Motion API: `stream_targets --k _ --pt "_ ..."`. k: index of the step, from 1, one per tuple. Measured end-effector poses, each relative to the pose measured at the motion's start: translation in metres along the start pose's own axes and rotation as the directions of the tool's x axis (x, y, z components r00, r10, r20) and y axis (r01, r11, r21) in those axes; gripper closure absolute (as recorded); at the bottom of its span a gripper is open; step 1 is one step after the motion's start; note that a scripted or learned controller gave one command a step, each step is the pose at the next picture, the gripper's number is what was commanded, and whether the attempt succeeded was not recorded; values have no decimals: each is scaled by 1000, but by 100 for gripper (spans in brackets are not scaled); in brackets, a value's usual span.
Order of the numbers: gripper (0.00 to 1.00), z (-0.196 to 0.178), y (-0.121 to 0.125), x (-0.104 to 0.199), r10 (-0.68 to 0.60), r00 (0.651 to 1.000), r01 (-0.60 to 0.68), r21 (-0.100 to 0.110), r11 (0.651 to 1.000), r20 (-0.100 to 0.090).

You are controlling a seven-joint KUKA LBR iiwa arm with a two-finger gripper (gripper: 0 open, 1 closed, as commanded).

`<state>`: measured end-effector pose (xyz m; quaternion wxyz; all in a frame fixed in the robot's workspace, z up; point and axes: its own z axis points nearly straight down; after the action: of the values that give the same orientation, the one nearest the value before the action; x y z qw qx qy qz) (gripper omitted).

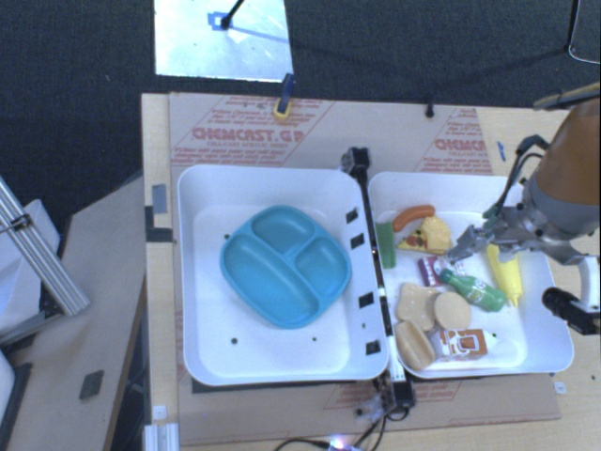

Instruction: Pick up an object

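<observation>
Bench [235, 125] of pale board beneath you — dark carpet beyond. Right bin [549, 346] holds glossy toy food; gripper [467, 244] hovers over its green bottle [474, 289], grip unreadable.

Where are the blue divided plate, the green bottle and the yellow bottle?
blue divided plate [285, 266]: camera view, centre ridge.
green bottle [476, 291]: camera view, mid-body.
yellow bottle [506, 272]: camera view, mid-body.

Even, bright light, white bins [282, 181] nearly washed out, slightly soft focus.
</observation>
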<state>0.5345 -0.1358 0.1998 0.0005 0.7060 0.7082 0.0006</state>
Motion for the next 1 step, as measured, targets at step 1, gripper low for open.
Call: stream_targets --k 1 --pt "0 58 8 4 1 1000 -1 5 1000 -1"
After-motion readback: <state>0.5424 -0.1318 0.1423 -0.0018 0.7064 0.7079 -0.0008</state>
